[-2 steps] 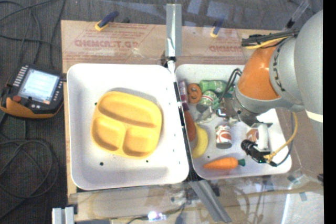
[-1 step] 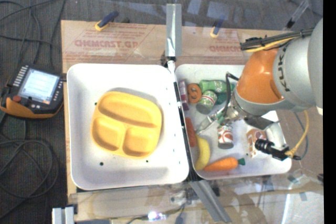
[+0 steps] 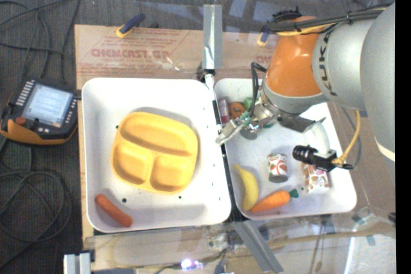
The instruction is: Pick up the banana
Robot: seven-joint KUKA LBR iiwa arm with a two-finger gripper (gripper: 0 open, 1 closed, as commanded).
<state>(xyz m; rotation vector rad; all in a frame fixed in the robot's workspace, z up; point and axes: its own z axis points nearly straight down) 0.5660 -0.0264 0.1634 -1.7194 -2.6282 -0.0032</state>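
Banana (image 3: 247,185) lies in the right bin (image 3: 343,202), near its front left corner, touching or just beside the carrot (image 3: 272,201); not lifted. Gripper (image 3: 239,126) sits at the bin's upper left, well apart from the banana. Fingers look spread with nothing between them, though the view is poor there. Reach, grasp and lift all remain.

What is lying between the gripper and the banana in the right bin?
In the camera view, bare white bin floor separates the gripper from the banana; no object lies between them.
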